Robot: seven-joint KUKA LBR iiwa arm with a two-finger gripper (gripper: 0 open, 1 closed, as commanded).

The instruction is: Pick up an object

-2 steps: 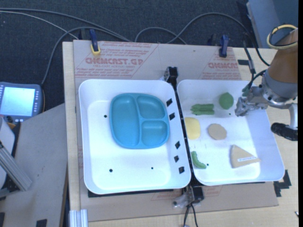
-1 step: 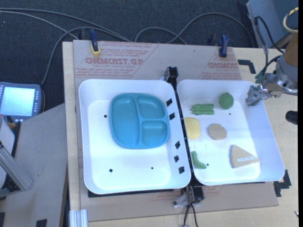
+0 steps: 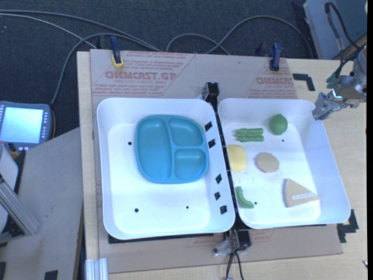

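Hovering over the upper right rim of the right bin (image 3: 335, 156), the end effector (image 3: 322, 111) carries nothing visible, and whether it is spread or pressed together cannot be told from this angle. Inside that bin lie a green ball (image 3: 278, 123), a green pod-like piece (image 3: 249, 135), a yellow piece (image 3: 236, 157) against the left wall, a tan round piece (image 3: 267, 162), a tan wedge (image 3: 298, 193) and a small green piece (image 3: 243, 198). A blue divided tray (image 3: 172, 149) sits in the left bin (image 3: 116, 174) on the counter (image 3: 175, 74).
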